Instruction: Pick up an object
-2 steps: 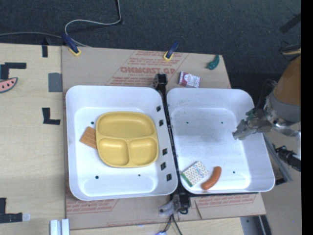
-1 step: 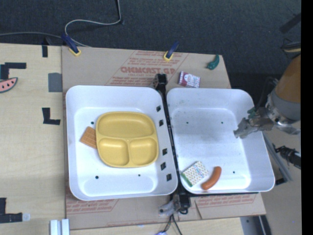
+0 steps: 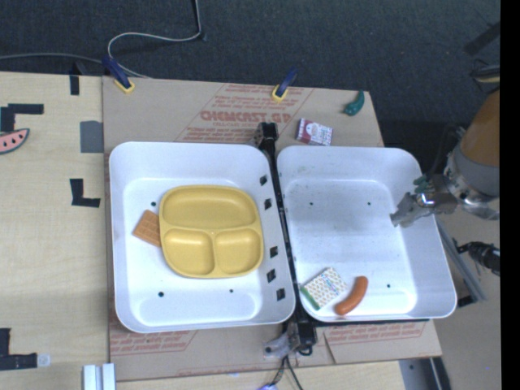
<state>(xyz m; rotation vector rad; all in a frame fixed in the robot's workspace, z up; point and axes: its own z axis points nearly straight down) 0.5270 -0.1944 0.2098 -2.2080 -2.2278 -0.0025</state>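
Two white bins sitting on a cardboard-covered counter [image 3: 244, 116].
The pincer [image 3: 406, 212] is hovering at the right bin's [image 3: 422, 295] edge; its grip state is impossible to tell.

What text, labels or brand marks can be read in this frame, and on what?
"CHEMCAST GP", red print on the cardboard sheet above the bins; the smaller lines under it are too blurred to read.
More red print along the cardboard's lower edge: too small to read.
Small packet above the right bin: printing, unreadable.
Patterned packet in the right bin, beside the sausage: unreadable.
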